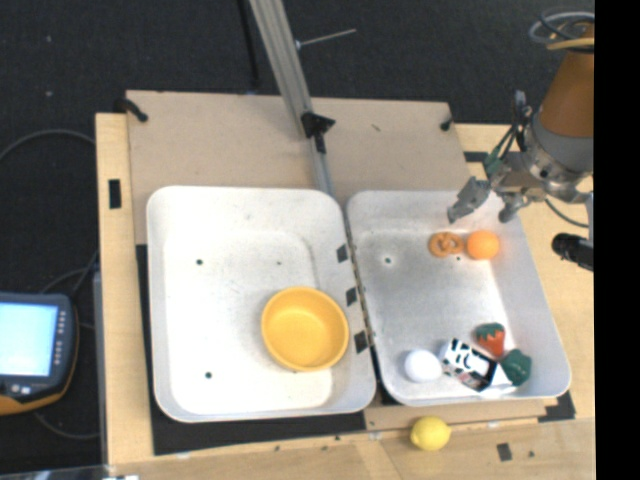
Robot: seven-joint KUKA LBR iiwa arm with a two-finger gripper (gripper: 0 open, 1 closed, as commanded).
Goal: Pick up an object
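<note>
— While the tool (487, 200) hung over the right bin (520, 298) at its one o'clock corner, did it have anything?
— No. Its fingers were spread, nothing between them, and the orange ball (483, 245) lay just beneath at six o'clock of it, likely its target.
— And the count?
— Two bins. One yellow bowl (305, 327) sat in the left bin (200, 268), one orange ring (446, 244) touched the ball, one white ball (421, 365) was clustered at five o'clock. One lemon (430, 433) sat on the bench (240, 453).

Two matt white plastic bins (250, 208) sit on a pale wooden bench (115, 268); the yellow bowl (304, 328) looks smooth plastic.
</note>
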